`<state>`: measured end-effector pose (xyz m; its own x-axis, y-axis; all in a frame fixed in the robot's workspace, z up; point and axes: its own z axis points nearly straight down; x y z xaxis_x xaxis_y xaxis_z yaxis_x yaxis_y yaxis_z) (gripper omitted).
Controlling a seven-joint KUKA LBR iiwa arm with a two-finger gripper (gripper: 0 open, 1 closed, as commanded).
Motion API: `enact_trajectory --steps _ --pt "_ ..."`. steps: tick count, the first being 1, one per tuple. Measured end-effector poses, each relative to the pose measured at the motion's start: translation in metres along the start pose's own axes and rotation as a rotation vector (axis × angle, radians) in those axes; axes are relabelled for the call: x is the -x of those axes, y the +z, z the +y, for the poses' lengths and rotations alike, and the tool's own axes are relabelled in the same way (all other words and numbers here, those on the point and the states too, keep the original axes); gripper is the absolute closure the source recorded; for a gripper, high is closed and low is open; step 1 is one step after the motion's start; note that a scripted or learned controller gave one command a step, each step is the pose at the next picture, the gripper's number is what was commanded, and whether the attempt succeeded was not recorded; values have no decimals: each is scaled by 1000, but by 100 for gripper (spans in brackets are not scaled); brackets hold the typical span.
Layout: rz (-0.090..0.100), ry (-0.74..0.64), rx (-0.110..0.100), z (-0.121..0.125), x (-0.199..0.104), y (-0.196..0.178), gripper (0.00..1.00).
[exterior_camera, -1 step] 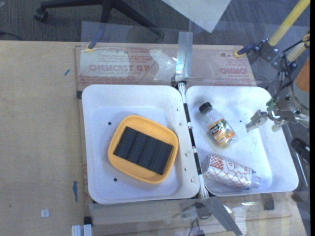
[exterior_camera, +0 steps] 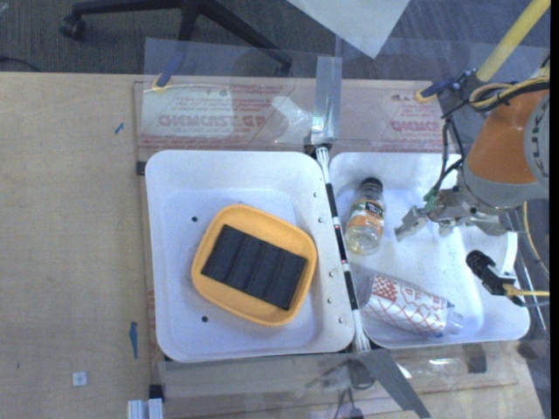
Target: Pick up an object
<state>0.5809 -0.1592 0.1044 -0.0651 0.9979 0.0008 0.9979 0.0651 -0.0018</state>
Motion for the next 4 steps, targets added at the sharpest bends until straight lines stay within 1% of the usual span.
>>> enact_trajectory --steps 1,2,3,4 --pt "-7 17 2 22 -42 14 0" --pt "-4 -121 5 -1 23 -27 0" --pt "-5 -449 6 12 -34 10 0" --pt "-18 -543 -12 69 -34 16 0"
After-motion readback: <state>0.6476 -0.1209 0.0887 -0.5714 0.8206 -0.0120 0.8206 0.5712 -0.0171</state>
